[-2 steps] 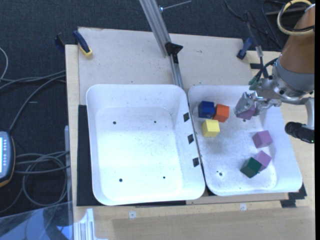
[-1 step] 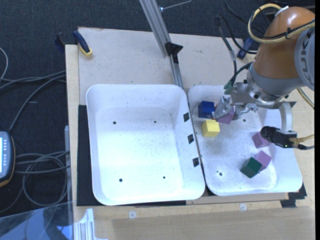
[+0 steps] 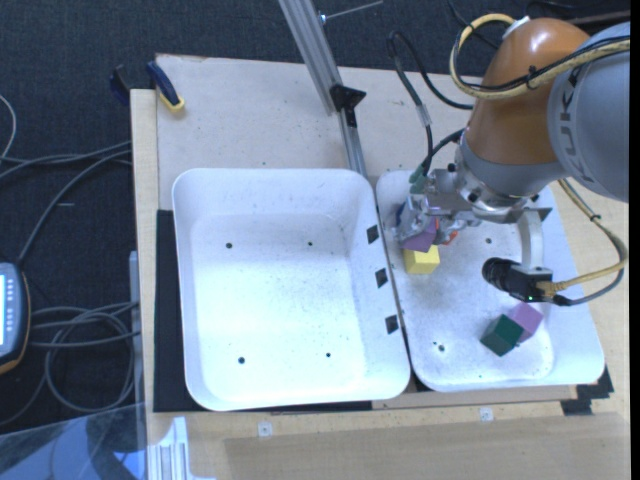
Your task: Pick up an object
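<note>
We see the grey arm's gripper point(image 3: 428, 230) low in the right white bin point(image 3: 570, 353), right of centre, apparently pinching a small purple block point(image 3: 420, 238) directly above a yellow cube point(image 3: 422, 259), so lifting seems feasible.

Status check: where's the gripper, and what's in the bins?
Gripper low in right bin, over purple block and yellow block. Green block, lilac block near front corner.
</note>
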`<action>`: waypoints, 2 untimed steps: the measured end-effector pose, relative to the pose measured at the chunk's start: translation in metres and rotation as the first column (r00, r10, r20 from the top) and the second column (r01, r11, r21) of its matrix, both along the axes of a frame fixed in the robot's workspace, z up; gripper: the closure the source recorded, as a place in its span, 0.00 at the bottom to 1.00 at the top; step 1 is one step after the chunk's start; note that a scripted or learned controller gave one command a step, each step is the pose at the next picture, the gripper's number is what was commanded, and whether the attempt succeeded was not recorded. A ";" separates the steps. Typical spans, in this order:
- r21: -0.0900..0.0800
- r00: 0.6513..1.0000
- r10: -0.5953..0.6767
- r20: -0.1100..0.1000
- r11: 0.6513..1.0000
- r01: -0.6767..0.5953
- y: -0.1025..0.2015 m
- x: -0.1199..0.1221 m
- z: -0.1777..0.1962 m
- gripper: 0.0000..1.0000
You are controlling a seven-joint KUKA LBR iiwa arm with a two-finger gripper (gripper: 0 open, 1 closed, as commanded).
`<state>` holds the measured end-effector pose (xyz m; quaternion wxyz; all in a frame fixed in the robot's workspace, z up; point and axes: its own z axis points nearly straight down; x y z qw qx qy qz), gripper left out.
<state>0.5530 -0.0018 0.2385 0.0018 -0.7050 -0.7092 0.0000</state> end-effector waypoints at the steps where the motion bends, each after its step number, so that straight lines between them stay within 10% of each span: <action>1: 0.000 1.000 0.000 -0.001 1.000 0.000 0.045 -0.011 -0.006 1.00; 2: 0.001 1.000 0.000 -0.001 1.000 0.000 0.087 -0.024 -0.004 1.00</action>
